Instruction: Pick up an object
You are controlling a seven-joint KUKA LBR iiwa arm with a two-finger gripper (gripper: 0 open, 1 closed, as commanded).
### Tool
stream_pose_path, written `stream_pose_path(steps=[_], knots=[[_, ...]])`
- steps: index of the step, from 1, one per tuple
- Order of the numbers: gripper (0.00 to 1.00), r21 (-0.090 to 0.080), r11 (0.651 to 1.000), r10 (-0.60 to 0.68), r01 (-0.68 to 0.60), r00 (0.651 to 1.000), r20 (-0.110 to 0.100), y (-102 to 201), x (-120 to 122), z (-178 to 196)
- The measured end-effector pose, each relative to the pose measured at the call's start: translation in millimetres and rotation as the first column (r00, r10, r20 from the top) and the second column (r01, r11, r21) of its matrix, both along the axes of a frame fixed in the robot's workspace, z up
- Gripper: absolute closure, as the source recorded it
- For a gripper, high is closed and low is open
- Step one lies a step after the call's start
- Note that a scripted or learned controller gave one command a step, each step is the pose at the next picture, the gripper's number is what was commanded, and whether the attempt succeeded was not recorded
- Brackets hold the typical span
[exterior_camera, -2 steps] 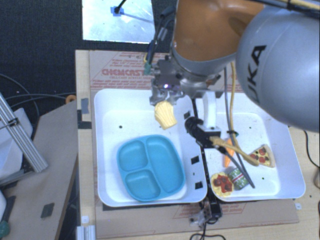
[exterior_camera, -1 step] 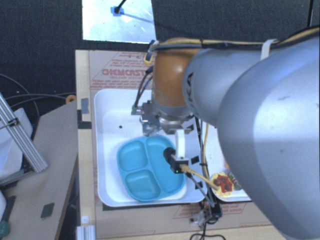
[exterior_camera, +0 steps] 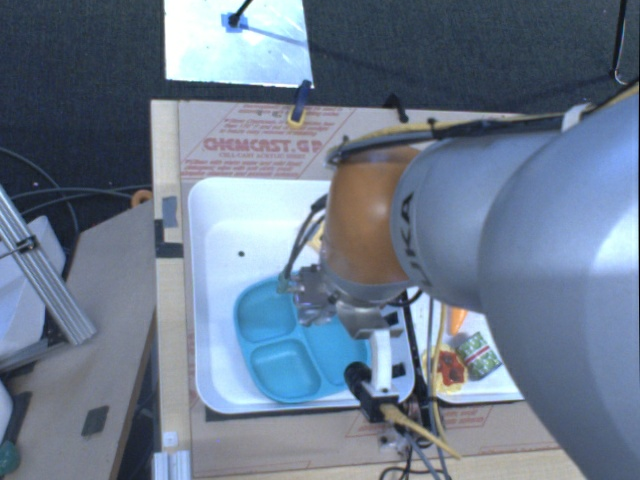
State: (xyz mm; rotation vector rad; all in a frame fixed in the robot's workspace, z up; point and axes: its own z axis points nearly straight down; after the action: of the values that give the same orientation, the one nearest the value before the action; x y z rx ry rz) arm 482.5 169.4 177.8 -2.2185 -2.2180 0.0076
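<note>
A blue divided tray point(exterior_camera: 275, 338) lies in the left white bin point(exterior_camera: 215, 268), toward its front. My gripper point(exterior_camera: 318, 313) hangs low over the tray's right half, mostly covered by the orange-banded wrist and the big grey arm. In the right bin point(exterior_camera: 495, 396), past the arm, an orange object point(exterior_camera: 457, 320) and a green and red packet point(exterior_camera: 472, 356) show. The arm hides most of that bin. A small dark speck point(exterior_camera: 241, 254) sits on the left bin's floor behind the tray.
A cardboard sheet with red lettering point(exterior_camera: 260, 143) lies behind the bins, with a clamp point(exterior_camera: 298, 108) at its far edge. A shiny panel point(exterior_camera: 235, 23) is beyond it. An aluminium frame point(exterior_camera: 40, 278) stands on the side bench at the left.
</note>
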Motion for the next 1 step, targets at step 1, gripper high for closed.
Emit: stream_pose_path(steps=[1], knots=[[1.00, -0.003, 1.000, -0.006, 0.006, 1.000, 0.012, -75.6, 60.1, 7.2]])
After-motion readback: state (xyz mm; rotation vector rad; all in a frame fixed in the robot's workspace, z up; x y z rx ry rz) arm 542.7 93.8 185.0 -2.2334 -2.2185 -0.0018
